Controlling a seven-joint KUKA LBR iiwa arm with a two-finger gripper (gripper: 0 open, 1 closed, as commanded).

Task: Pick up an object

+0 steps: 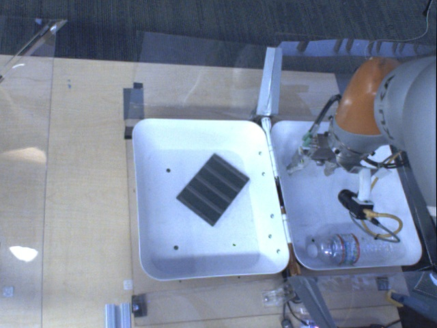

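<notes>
Two white bins sit side by side on the counter. Left bin holds one dark ribbed rectangular pad, lying flat near the middle and turned diagonal to the walls. Right bin holds a clear plastic bottle on its side, along the near wall, label band around its middle.

Arm reaches in from the right; orange band sits over the right bin's far half. Hand hangs near that bin's far-left corner, well apart from the bottle. Whether it is open or closed I cannot tell — the end is small and cluttered with cable. Nothing visibly held.

Handling, judged:
- Bottle looks empty or nearly so — light, thin-walled, smooth, round. Likely to roll or squirt out under a pinch. Best taken across the body at the label band, closing square to its long axis. The near wall just beside it leaves little room for one side of the hand.
- Ribbed pad looks stiff, thin and flat; ribs give some friction, but little height to catch. Best taken across the narrower width, aligned with its diagonal.
</notes>
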